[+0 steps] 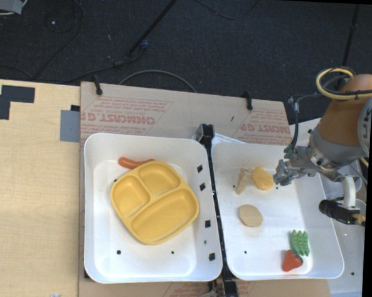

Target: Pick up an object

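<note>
In the right bin [320, 216] lie a yellow lump [263, 178], a pale tan stick-like piece [242, 180] to its left, a round tan cookie-like disc [250, 216] in the middle, and a toy carrot with green top [296, 250] near the front right. My gripper [284, 174] hangs low just right of the yellow lump, at the bin's back right. Nothing shows between its fingers. The arm's grey wrist and orange band rise behind it.
The left bin [99, 233] holds a yellow three-compartment plate [154, 201], with an orange sausage-like piece [133, 163] tucked behind it. A black divider [209, 196] runs between the bins. A black cable part [339, 212] hangs off the arm at the right rim.
</note>
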Robot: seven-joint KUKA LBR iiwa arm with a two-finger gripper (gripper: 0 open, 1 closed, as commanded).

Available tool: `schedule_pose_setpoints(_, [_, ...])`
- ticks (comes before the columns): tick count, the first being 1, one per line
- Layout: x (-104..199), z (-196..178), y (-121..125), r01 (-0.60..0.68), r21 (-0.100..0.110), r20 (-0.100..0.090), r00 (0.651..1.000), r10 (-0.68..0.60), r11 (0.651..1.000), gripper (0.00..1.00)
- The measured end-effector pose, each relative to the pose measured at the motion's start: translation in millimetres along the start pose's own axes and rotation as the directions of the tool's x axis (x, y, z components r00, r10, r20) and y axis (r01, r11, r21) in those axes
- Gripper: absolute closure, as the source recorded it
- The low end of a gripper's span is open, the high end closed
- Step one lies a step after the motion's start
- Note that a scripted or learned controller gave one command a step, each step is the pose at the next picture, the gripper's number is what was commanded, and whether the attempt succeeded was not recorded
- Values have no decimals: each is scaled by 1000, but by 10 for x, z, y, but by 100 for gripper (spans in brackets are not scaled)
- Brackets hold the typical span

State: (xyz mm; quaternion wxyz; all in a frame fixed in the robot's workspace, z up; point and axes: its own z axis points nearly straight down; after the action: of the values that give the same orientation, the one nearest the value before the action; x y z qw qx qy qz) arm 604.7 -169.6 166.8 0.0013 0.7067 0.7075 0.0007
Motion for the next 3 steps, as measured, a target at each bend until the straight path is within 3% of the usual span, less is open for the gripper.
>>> schedule_pose_setpoints(1, [80, -594, 29, 1, -1, 0, 1000, -1, 1000, 100])
schedule_pose_setpoints(2, [77, -605, 30, 1, 4, -1, 1000, -1, 1000, 100])
schedule_pose_setpoints(3, [631, -553, -49, 2, 7, -3, 1000, -2, 1000, 100])
